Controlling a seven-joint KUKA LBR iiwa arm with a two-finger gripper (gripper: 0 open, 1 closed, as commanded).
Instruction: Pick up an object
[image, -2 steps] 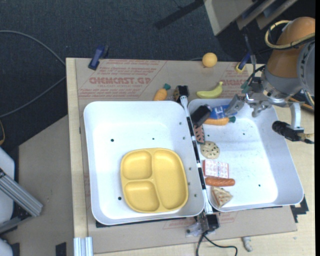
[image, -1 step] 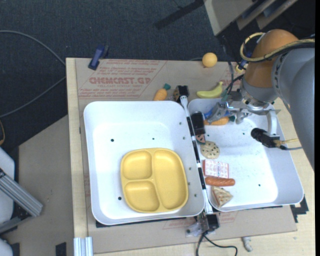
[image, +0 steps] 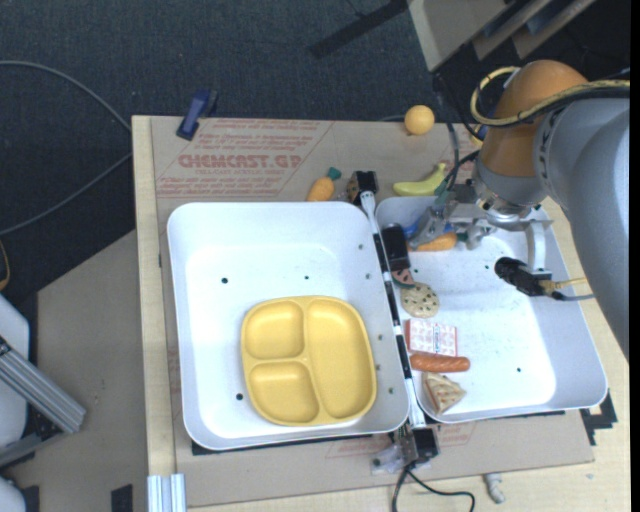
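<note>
Where carpet darkens, bench (image: 240, 160) bears bins (image: 200, 300).

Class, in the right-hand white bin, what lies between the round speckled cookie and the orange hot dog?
In the camera view, a flat red-and-white packet lies between the cookie and the hot dog.
</note>
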